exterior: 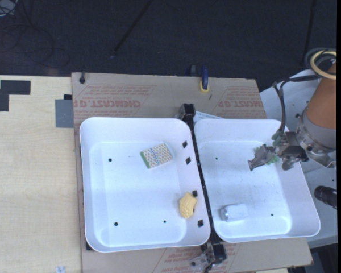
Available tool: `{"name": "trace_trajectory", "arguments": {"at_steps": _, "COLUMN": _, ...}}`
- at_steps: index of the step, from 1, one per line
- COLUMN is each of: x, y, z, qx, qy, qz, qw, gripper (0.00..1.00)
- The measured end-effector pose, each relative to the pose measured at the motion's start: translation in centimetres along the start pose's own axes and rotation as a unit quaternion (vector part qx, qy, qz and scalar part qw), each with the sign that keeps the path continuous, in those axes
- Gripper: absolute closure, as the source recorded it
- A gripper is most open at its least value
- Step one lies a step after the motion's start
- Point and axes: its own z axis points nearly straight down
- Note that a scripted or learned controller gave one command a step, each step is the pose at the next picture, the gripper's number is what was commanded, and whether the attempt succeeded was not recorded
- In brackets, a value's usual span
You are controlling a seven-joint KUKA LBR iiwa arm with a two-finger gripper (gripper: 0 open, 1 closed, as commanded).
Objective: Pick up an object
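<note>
My gripper (257, 158) hangs over the upper right part of the right bin (298, 223), reaching in from the right. Its fingers point left, it is open, and nothing sits between the fingers. A pale white-grey object (233, 212) lies near the front of the right bin, well below the gripper in the picture. In the left bin (96, 220) a green-and-white patterned block (157, 155) rests near the back. A yellow lump (187, 205) lies by that bin's right wall.
The two bins meet at a black divider (196, 169) on a cardboard sheet (131, 98). A light wooden bench top (28, 186) extends to the left. Cables and the arm's orange band (324, 98) are at the right edge.
</note>
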Motion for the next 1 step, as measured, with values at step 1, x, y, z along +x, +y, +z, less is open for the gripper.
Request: {"name": "trace_trajectory", "arguments": {"at_steps": 1, "x": -9.01, "y": 3.73, "z": 2.7, "qx": -0.001, "qy": -0.002, "qz": 0.002, "qw": 1.0, "gripper": 0.0}}
